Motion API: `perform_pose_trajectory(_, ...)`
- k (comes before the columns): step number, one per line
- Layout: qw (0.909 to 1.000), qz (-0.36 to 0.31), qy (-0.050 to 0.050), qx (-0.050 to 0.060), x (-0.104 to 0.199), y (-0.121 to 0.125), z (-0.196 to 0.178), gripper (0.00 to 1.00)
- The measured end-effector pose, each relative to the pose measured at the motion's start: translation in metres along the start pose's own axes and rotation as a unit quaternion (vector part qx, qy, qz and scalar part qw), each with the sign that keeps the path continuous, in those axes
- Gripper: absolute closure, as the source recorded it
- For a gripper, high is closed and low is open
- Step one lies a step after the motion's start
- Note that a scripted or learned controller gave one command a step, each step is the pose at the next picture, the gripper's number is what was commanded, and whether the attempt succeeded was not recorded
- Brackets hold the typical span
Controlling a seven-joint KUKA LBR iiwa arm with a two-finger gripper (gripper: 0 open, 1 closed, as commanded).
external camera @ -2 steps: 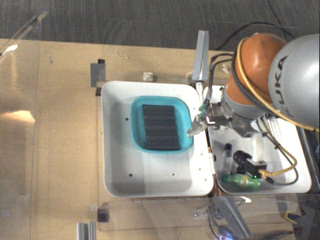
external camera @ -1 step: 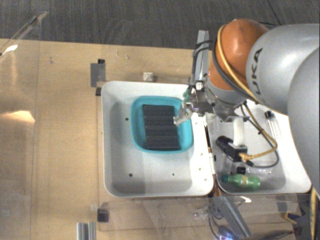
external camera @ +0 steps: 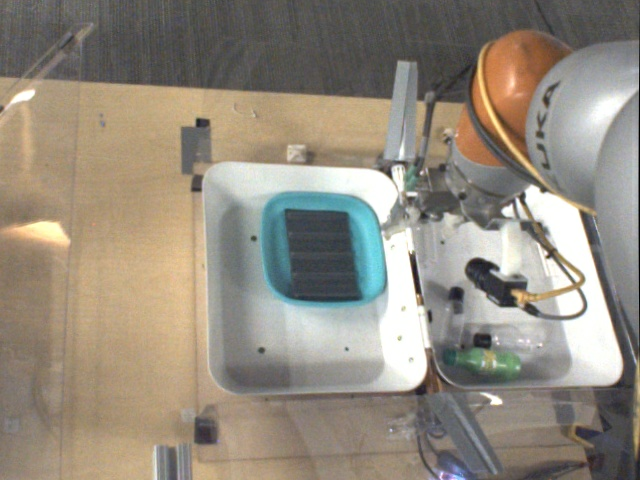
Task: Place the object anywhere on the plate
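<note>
One green bottle (external camera: 482,362) is my guess for the object, lying on its side at the near edge of the right bin (external camera: 590,298), long axis running left-right across the view. It sits well below the gripper (external camera: 412,200), which hangs at that bin's top left corner, and honestly can't tell if it's open or closed. Teal plate (external camera: 372,230) is over in the left bin (external camera: 235,358), with a dark ridged slab (external camera: 321,256) on it already

The letters "UKA", part of the maker's name, stand in dark print on the grey arm (external camera: 590,118) casing, reading slantwise downward.
</note>
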State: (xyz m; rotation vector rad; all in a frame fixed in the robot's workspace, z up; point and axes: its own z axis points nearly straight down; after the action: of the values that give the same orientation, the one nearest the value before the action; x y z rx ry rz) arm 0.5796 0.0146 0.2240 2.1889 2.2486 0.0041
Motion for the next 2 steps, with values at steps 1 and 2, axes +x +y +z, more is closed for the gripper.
perform_pose_trajectory(1, 0.9999, 0.015, 0.001, 0.000, 0.013, -0.021, -0.013, 0.00)
perform_pose_trajectory(2, 0.9994, 0.035, 0.001, 0.000, 0.035, -0.063, -0.014, 0.00)
